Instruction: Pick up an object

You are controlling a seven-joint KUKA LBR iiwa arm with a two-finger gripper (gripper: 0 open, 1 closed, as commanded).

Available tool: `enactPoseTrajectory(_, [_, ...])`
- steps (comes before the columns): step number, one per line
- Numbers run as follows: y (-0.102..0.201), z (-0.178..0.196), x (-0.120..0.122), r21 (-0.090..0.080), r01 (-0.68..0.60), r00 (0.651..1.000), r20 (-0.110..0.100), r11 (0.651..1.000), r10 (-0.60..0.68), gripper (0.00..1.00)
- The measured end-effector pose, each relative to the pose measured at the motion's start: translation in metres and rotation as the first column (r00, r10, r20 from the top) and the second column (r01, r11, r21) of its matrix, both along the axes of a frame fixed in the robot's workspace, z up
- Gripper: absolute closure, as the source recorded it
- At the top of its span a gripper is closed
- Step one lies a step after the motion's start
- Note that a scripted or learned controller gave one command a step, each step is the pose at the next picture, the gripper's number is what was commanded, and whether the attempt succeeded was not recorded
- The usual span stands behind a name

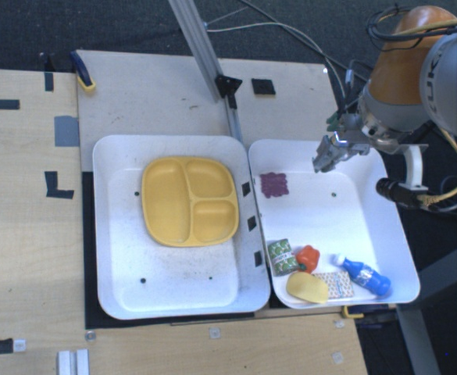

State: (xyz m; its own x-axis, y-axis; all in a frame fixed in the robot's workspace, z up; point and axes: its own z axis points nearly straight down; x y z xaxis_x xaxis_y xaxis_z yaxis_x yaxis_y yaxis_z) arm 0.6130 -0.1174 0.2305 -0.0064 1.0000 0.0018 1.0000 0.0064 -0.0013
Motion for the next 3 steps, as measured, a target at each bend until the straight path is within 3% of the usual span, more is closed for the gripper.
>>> enactPoseTrajectory(3, [0.171, -0.015, -0.024, -0.001, -0.001, 1.0, -0.003, 1.0, 0.001, 1.0])
